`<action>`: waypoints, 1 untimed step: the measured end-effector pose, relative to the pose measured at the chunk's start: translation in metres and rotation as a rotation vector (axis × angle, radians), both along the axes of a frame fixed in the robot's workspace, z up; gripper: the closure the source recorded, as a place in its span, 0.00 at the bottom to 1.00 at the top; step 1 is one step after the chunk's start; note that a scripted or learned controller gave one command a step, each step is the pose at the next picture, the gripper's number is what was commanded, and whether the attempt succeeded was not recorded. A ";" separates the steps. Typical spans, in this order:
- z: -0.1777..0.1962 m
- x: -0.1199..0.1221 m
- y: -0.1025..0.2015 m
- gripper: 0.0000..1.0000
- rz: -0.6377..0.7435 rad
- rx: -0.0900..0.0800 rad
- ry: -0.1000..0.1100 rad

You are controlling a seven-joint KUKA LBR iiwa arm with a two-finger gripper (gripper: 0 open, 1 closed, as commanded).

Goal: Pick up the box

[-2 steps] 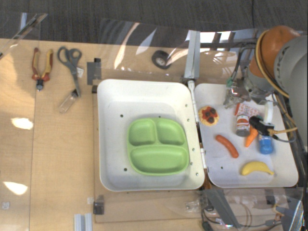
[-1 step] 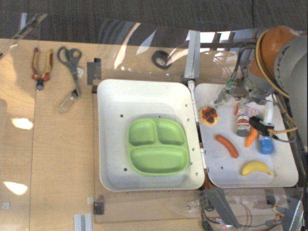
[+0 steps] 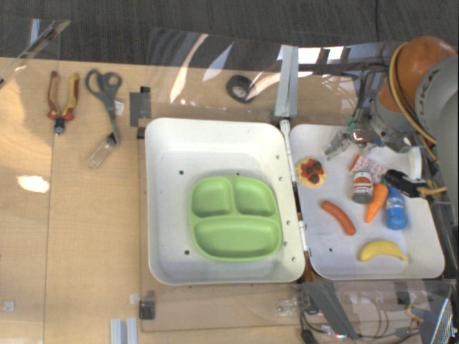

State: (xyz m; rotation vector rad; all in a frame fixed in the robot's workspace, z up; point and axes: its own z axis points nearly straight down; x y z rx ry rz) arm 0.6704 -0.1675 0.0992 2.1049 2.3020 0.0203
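- Camera view, the arm: the grey KUKA arm (image 3: 430, 84) reaches in from the right, and its gripper (image 3: 349, 140) hangs over the upper part of the right bin (image 3: 430, 267). Two thin fingers (image 3: 337, 147) seem to stand apart with nothing between them, so I read the pincer as spread and not holding anything, though the fingers are small and partly mixed with cables here.
- Camera view, the task's thing: the box (image 3: 365, 165) is a small red-and-white carton lying tilted in the upper middle of the right bin, just right of and below the gripper. It touches or nearly touches the small can (image 3: 362, 187) under it, so a grasp probably needs care not to push the can.
- Camera view, other things in the right bin: an orange carrot (image 3: 375, 202) and a blue bottle (image 3: 395, 213) lie close together at the right, a red sausage (image 3: 338, 217) and a yellow banana (image 3: 383, 251) lie lower, and a round pizza-like toy (image 3: 310, 172) sits at the left wall. The crowding leaves little free room around the box.
- Camera view, the left bin (image 3: 165, 192): it holds a green divided plate (image 3: 235, 217), well apart from the work.
- Camera view, the bench: pliers (image 3: 62, 100), scissors (image 3: 106, 95) and a tape roll (image 3: 240, 87) lie outside the bins, out of the arm's way.
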 end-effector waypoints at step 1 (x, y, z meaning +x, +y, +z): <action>0.000 0.005 -0.003 0.00 0.033 -0.001 0.005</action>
